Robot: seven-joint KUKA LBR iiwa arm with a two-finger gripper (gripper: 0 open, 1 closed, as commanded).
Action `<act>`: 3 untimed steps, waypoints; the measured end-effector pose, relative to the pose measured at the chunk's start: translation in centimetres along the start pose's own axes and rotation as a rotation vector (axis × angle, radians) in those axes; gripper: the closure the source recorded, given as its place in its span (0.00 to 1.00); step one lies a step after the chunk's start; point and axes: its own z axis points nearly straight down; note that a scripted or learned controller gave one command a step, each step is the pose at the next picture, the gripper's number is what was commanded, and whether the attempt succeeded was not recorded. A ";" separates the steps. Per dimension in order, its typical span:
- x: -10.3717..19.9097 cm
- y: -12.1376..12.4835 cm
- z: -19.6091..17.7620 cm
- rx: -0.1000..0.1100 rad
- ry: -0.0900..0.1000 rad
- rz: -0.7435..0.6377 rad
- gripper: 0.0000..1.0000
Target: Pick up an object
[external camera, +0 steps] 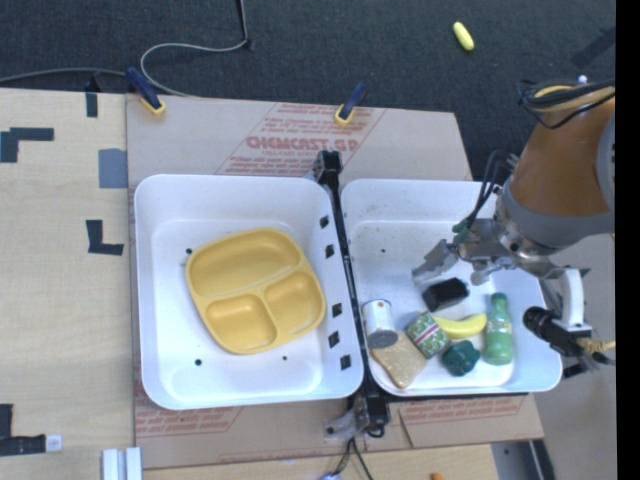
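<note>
Nearest the lower edge, the right bin (400, 203) carries a cluster of small things along its front wall: a white can (377, 317) upright by the divider, a tan slice of bread (398, 364) just in front of it, a green patterned box (426, 334) touching the bread's right side, a yellow banana (462, 324) beside that, a dark green lump (461, 358) below the banana and a green bottle (498, 330) standing at the far right of the group. A black block (444, 293) lies just above the banana — directly under the gripper (470, 258), which hangs low over the bin at the end of the grey arm (555, 178) with its orange band. Whether its fingers are spread or closed, I cannot tell; nothing is seen between them. Across the divider, the left bin (160, 218) holds a yellow compartment tray (255, 288), lying flat and turned at an angle. Both bins sit on brown cardboard (200, 138) held by two yellow clamps (350, 106) at its far edge.
</note>
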 end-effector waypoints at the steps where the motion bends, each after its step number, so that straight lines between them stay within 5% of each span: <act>1: -4.4 3.0 3.1 0.000 -0.001 0.001 0.00; 2: -3.3 2.7 12.2 -0.015 -0.006 0.002 0.00; 3: -12.4 3.4 13.0 -0.002 0.000 0.002 0.00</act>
